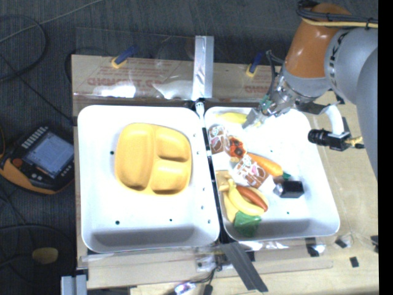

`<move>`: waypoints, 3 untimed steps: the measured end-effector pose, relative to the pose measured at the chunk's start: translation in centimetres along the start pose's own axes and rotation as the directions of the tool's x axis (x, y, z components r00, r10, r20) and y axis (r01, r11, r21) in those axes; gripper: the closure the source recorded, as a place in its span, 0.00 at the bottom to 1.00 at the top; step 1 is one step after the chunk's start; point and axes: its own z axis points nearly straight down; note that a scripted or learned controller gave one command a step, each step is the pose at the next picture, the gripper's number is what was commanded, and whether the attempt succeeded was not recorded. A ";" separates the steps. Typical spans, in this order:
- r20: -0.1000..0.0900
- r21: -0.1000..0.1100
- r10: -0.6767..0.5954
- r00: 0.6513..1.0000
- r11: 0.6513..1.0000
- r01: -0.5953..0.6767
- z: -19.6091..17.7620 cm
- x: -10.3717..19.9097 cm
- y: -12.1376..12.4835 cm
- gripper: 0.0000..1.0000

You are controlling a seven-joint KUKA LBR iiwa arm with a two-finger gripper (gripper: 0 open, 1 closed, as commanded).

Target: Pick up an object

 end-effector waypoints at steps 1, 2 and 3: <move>0.001 0.001 -0.024 1.000 1.000 0.024 -2.6 2.0 -1.2 1.00; -0.001 0.006 -0.025 1.000 1.000 0.025 -3.2 1.9 -1.1 1.00; 0.000 0.007 0.260 0.966 0.966 -0.260 1.4 7.5 5.1 1.00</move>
